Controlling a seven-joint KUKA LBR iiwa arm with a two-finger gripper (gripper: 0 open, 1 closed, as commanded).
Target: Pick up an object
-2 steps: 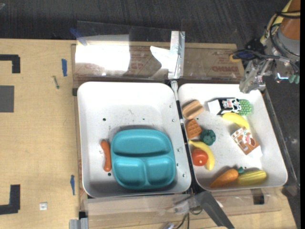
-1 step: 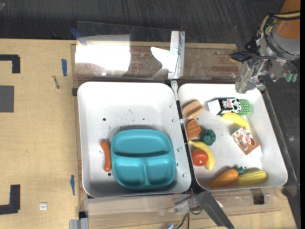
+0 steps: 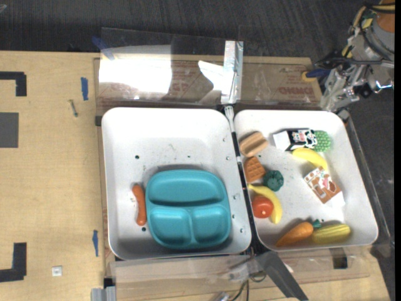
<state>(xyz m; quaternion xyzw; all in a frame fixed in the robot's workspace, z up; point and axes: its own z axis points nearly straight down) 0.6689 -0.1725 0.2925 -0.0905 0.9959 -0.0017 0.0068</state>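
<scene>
Approach step had not begun: arm hardware (image 3: 360, 74) sat at upper right beyond the right bin (image 3: 360, 187), claw state undeterminable. Candidates crowded that bin: bun (image 3: 253, 143), bananas (image 3: 311, 157), carrot (image 3: 296, 232), corn (image 3: 331, 232). Next move likely required reaching in over one isolated item. Left bin (image 3: 119, 137) held a teal tray (image 3: 187, 208); bench plywood, floor dark.

you're looking at a robot lab: two white bins (image 3: 119, 168) on a taped cardboard bench (image 3: 44, 168), toy food (image 3: 276, 180) as test items, cabled arm hardware (image 3: 363, 61) over dark carpet (image 3: 188, 5).
</scene>
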